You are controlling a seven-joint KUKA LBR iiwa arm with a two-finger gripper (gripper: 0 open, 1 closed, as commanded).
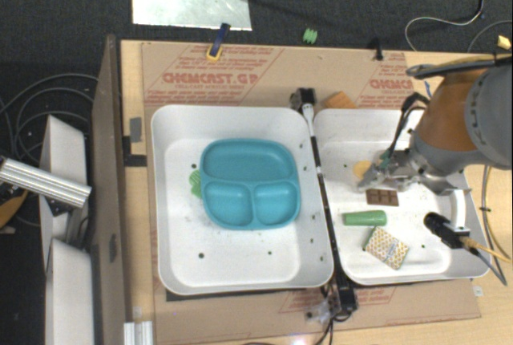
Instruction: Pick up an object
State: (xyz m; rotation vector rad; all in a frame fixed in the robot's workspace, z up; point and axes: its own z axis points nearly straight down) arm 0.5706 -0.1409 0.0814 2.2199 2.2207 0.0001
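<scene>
1. the cardboard sheet [240, 75] under the bins has red print that reads "chemcast gp", seen upside down.
2. the green cylinder [365, 217] lies in the right bin [345, 135], its long axis runs left to right.
3. just above the green cylinder is a brown chocolate-like bar [382, 196]; below it and to the right, a patterned packet [387, 247], tilted.
4. the hand [383, 172] is low over the brown bar, next to a yellow piece [363, 168]; i cannot tell its state.
5. a teal divided tray [248, 183] sits in the left bin [172, 199].
</scene>
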